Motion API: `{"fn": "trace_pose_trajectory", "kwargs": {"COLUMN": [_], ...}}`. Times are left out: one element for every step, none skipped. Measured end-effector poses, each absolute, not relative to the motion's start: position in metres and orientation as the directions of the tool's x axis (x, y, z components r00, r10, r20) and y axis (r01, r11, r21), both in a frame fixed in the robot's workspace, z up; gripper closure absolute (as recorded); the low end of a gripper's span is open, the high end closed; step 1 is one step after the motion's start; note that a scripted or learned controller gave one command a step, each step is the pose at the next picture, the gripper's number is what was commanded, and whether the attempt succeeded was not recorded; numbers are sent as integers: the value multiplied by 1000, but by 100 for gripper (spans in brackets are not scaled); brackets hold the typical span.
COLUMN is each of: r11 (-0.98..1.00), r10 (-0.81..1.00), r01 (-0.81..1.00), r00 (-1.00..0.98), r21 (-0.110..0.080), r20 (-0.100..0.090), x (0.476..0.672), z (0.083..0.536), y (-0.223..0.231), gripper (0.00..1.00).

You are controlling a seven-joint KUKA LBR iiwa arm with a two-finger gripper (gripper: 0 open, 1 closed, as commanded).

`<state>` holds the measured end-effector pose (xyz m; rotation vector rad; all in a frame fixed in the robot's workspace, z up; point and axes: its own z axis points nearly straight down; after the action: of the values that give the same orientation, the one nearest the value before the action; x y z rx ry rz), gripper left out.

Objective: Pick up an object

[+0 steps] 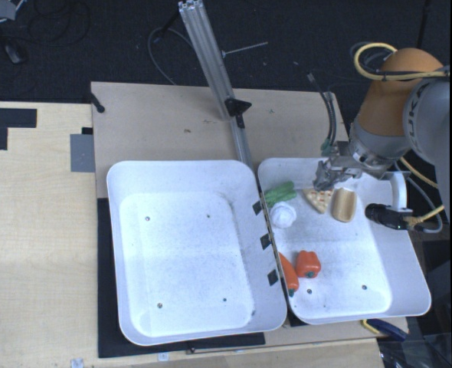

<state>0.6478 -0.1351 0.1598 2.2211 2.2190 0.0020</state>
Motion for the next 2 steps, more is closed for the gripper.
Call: {"fn": "trace_pose_trajectory", "kwargs": {"r11": [0,0], "r10": [1000,1000], "r01": [1000,1000], "r00": [0,0], "r21": [5,4], "r20": [-1,-1], "x": [646,646], "z": [222,267], "y": [-135,-136], "gripper": [100,100]}}
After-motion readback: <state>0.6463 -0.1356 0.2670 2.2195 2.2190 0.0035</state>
